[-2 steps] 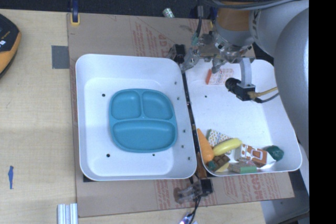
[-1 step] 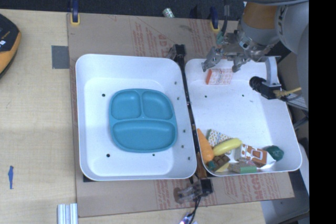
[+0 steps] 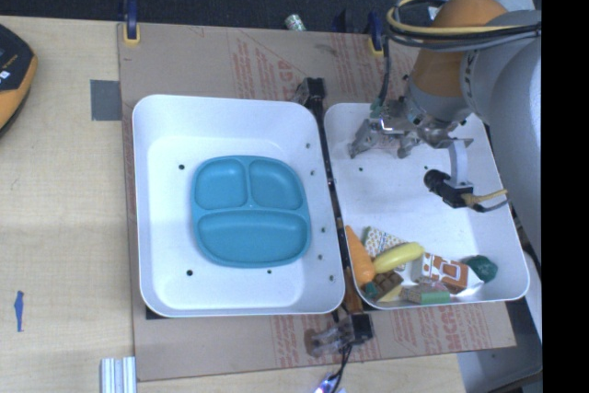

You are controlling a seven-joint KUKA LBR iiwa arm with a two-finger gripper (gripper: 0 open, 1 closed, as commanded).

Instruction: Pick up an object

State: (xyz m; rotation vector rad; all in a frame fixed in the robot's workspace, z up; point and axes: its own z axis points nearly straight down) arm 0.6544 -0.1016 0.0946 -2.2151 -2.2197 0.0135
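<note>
Looking down from the fixed camera, you have two shallow white bins side by side, both smooth, glossy plastic with rounded corners, resting on a brown cardboard sheet over a pale wooden bench (image 3: pixel 55 198).

The left bin (image 3: pixel 156 281) holds one thing: a matte blue divided plate (image 3: pixel 249 210), a rounded rectangle moulded into three compartments, two small ones on the far side and one wide one on the near side. It lies flat in the middle of that bin.

The right bin (image 3: pixel 502 225) carries the small objects, all crowded along its near edge. You can count one orange carrot (image 3: pixel 358 255), tapered and lying beside the bin's left wall, one smooth yellow banana-shaped piece (image 3: pixel 398 256) just to its right, one white block with orange printing (image 3: pixel 443 271), and one dark green lump (image 3: pixel 482 269) at the right end. More pieces lie under these, too jumbled to tell apart.

The gripper (image 3: pixel 385 139) hangs over the far part of the right bin, well apart from the pile. Its metal fingers are splayed apart with nothing between them. The grey arm rises behind it, with the orange band (image 3: pixel 465 14) above the wrist.
</note>
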